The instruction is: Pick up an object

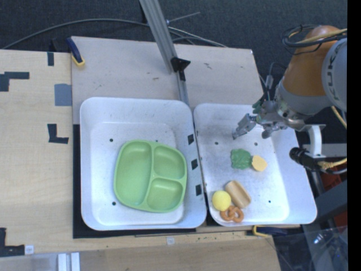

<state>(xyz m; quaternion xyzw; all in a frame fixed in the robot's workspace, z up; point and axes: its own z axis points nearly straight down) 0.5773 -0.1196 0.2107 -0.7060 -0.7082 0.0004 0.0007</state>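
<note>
We see the gripper [255,127] above the right bin [293,208], its jaws spread and holding nothing. The green broccoli piece [241,158] lies at five o'clock of them, touching a yellow slice [259,164]. Near the bin's six o'clock edge cluster a hot dog [238,193], a lemon [221,200] and a pretzel [232,214], hard to make out. The left bin [90,151] holds a green divided plate [150,175].

Green broccoli [241,158] touches a yellow slice [259,164] at its 3 o'clock; lemon [221,200], hotdog [238,193], pretzel [232,214] cluster toward 6 o'clock.
</note>
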